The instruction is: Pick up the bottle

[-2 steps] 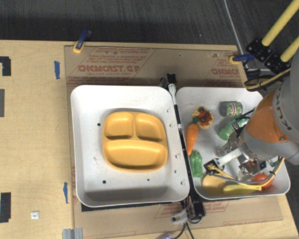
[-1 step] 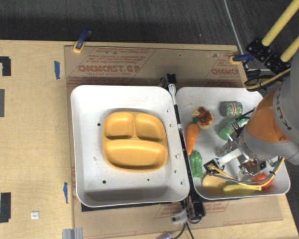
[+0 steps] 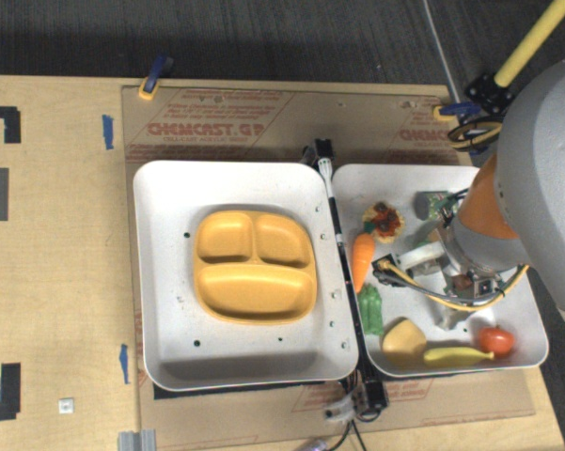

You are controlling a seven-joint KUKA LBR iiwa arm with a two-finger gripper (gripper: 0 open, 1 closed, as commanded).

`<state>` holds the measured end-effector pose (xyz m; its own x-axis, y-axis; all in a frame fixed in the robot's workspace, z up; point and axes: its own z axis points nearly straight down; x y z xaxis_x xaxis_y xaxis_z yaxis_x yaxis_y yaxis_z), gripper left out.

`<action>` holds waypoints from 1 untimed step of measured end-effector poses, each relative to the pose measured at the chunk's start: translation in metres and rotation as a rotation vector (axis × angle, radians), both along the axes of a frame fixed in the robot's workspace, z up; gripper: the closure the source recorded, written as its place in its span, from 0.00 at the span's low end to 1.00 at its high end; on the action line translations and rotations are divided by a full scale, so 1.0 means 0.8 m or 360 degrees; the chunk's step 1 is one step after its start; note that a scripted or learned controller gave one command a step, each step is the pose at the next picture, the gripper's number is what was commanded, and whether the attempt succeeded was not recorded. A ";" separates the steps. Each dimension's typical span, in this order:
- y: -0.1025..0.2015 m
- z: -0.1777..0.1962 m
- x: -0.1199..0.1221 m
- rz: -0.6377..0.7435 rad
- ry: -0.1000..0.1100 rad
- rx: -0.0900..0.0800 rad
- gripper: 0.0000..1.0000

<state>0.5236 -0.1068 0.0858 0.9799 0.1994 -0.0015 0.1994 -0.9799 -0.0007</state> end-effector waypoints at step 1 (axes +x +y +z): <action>-0.007 0.114 0.049 0.0114 0.0000 0.0002 0.00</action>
<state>0.5627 -0.1127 0.1773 0.9631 0.2691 -0.0014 0.2690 -0.9631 -0.0019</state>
